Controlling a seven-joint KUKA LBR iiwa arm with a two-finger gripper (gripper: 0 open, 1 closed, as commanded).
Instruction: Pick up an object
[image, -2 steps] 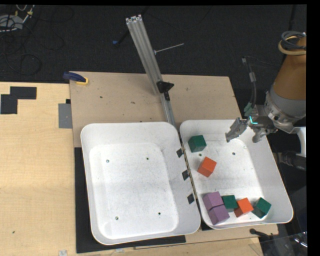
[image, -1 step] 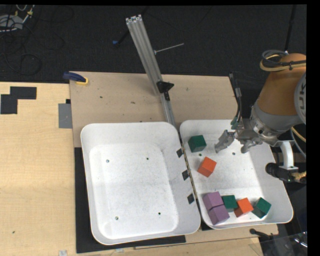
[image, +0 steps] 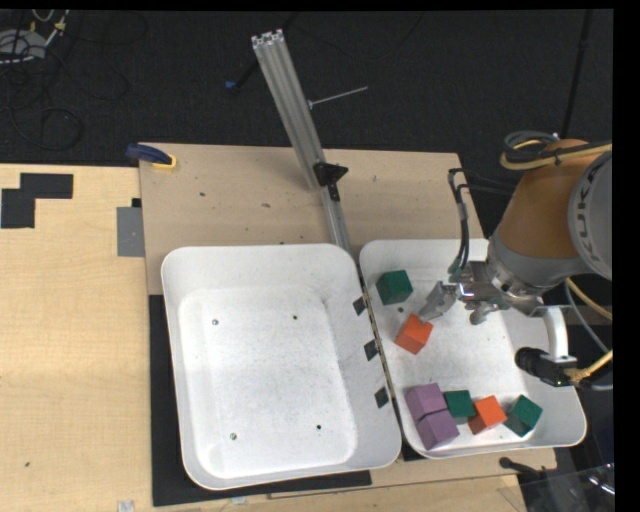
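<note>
My gripper (image: 455, 311) hangs over the middle of the right bin (image: 490, 365), fingers spread open with nothing between them. Its left fingertip (image: 434, 304) is just above and right of a tilted orange cube (image: 413, 333), close to it, but the cube lies outside the fingers. A green cube (image: 394, 286) rests near the bin's upper left corner. Along the bin's front edge lie two purple blocks (image: 431, 413), a small green block (image: 460, 404), an orange block (image: 488, 412) and another green block (image: 523, 414).
The left bin (image: 265, 360) sits beside the right one, with black clips on the shared wall (image: 368, 348). A slanted aluminium strut (image: 296, 120) rises behind the bins. A cable (image: 463, 225) loops down beside the wrist.
</note>
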